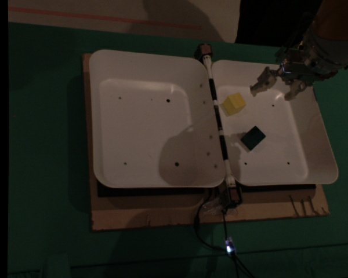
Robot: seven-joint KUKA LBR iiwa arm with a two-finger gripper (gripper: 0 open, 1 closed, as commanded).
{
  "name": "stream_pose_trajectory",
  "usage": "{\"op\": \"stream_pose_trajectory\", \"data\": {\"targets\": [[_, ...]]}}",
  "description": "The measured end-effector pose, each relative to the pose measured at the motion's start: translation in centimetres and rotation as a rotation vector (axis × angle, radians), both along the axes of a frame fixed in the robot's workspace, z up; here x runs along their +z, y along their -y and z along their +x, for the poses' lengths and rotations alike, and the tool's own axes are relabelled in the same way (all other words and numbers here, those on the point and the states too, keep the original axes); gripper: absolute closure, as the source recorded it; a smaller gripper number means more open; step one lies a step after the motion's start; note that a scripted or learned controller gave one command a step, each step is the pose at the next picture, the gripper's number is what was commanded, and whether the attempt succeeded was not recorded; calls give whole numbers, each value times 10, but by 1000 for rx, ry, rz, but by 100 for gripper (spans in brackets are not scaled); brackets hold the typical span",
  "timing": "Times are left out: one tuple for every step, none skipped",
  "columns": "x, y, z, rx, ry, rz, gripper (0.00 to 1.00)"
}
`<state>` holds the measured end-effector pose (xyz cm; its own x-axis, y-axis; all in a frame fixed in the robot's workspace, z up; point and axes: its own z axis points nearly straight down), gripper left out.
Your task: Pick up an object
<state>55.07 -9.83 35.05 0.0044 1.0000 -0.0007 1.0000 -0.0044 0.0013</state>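
Two white bins sat side by side; the right bin (pixel 313 155) held two blocks, one yellow block (pixel 234 103) and one dark green block (pixel 253 138). The claw (pixel 276 87) hung spread and empty above that bin's far side, apart from both.

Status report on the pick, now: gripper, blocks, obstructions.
Gripper open, over right bin far side, nothing between fingers. Yellow block and dark green block both lying in right bin, apart. Nothing between gripper and yellow block.
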Motion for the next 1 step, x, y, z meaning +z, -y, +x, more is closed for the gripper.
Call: {"op": "stream_pose_trajectory", "data": {"targets": [[0,0,0,0,0,0,0]]}}
